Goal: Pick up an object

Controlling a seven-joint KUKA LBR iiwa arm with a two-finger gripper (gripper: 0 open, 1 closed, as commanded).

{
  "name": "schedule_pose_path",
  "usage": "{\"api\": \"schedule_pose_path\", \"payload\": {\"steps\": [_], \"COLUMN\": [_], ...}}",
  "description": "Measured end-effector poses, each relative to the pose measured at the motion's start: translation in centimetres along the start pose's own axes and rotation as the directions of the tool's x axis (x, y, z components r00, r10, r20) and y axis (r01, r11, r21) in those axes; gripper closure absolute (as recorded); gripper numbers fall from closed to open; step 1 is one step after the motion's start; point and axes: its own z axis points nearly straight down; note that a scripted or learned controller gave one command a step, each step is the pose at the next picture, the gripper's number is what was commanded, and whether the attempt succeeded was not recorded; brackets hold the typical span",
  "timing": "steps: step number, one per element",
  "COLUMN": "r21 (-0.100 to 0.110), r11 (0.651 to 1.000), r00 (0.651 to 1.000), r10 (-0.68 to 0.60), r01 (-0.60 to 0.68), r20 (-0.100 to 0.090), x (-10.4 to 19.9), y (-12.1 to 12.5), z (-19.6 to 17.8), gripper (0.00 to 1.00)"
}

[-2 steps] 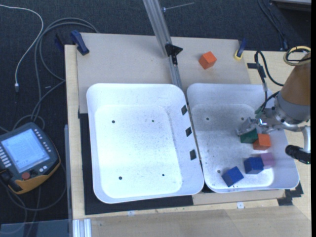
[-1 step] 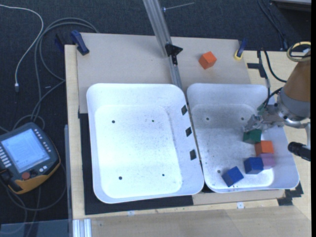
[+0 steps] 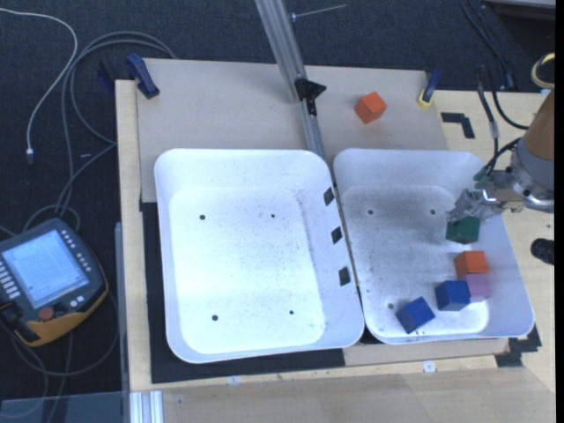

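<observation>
Green block (image 3: 463,230): lying in the right bin (image 3: 388,170), near its right wall, about halfway along that edge; judging by look, small, rigid, light, probably foam or painted wood, flat-faced, not fragile, unlikely to slip if pinched across two opposite flat sides near mid-height. Gripper (image 3: 467,208): hanging directly over the block's upper edge, touching or nearly touching it; impossible to tell whether spread or pressed together, and no block visibly caught between its parts. Arm: reaching in over the right bin's right rim, wrist pointing steeply downward, grey body with cable looping above. Neighbours: orange block (image 3: 471,262), pink block (image 3: 478,285) and two blue blocks (image 3: 453,294) clustering toward the bin's near right corner, just below the green one, close enough to be crowding a low approach from that side. Stray orange cube (image 3: 371,107): sitting on the tabletop (image 3: 220,104) beyond the bins' far edge. Left bin (image 3: 176,170): lying beside the right one, touching along the shared edge.
</observation>
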Motion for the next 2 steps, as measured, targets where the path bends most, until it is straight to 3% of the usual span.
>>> {"api": "schedule_pose_path", "payload": {"steps": [1,2], "r21": [-0.004,0.011], "r11": [1.000,1.000], "r00": [1.000,1.000], "r10": [-0.009,-0.007], "r01": [0.009,0.007], "r20": [-0.004,-0.006], "x": [9.6,18.6], "y": [4.2,5.9], "z": [-7.3,-4.0], "gripper": [1.00,1.00]}}
